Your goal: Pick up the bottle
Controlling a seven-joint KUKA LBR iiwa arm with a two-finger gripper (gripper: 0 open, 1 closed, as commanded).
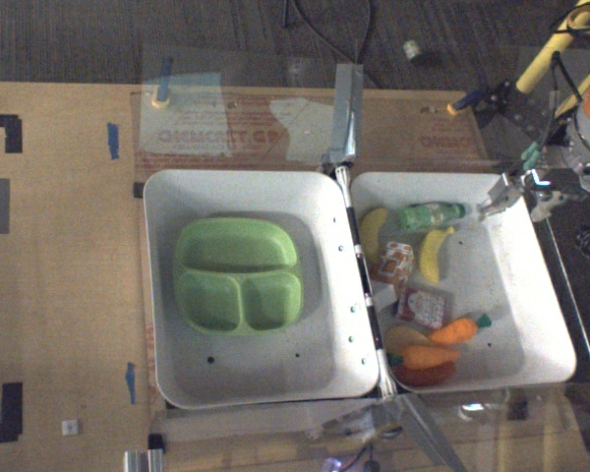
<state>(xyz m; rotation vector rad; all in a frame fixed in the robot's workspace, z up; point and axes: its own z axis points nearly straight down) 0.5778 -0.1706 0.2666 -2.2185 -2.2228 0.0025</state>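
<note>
Camera view — bottle [432, 213] beside jaws

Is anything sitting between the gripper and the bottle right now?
Nothing visible. The gripper is at the right bin's far right corner, with bare bin floor between it and the green bottle. Two bananas lie just beside the bottle, crowding it.

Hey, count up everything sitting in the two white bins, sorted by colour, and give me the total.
Green: 2, the tray and the bottle
Yellow: 3, bananas and a piece
Orange: 2, carrots
Red and white: 2, a can and a packet
Total: 9
</note>
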